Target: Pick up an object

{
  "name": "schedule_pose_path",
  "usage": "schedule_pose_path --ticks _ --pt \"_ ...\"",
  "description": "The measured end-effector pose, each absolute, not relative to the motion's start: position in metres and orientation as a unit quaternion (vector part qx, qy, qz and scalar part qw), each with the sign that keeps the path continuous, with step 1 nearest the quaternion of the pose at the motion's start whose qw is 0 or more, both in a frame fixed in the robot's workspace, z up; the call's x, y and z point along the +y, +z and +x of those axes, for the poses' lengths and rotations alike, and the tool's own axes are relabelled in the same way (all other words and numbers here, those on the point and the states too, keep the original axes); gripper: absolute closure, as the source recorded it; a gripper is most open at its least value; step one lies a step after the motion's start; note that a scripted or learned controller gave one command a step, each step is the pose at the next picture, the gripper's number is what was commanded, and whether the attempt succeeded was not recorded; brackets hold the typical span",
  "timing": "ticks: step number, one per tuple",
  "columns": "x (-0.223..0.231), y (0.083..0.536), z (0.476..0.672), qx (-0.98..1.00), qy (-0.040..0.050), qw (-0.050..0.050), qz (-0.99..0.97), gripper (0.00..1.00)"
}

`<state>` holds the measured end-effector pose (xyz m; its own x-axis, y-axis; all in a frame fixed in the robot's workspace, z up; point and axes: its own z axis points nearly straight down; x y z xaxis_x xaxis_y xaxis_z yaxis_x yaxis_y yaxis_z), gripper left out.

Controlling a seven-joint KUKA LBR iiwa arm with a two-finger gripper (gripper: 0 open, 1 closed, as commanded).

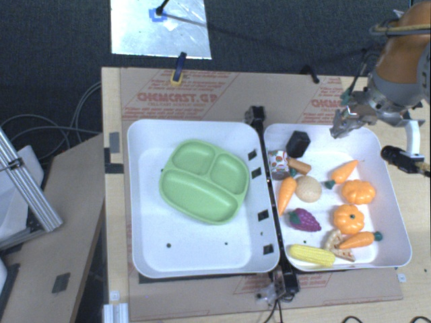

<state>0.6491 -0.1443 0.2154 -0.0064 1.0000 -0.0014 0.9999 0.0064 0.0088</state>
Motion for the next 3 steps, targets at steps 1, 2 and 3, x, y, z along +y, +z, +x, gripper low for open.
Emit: schedule_pose_path --ticks 1,2,3 --pt "-0.144 0.226 0.65 0.709 0.0015 0.002 0.705 1.0" --pt "-0.084 0.234 0.64 0.711 0.0016 0.0 0.704 1.0" --pt "-0.039 0.226 0.626 0.71 0.0006 0.0 0.704 1.0"
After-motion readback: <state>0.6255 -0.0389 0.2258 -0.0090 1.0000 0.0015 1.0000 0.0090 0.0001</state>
